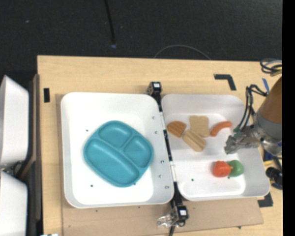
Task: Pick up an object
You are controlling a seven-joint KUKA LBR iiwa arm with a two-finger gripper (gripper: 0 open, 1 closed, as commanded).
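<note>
End effector [232, 145] state unclear, above red-green toy [227, 168] in right bin [206, 191]

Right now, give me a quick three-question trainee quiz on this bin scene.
1. True or false: the blue plate lies in the left bin.
2. Which lies nearest the gripper? A) croissant B) tomato C) blue plate
3. Fill in: the sausage lies in the ____ bin.

Key: 1 true; 2 B; 3 right.
</note>
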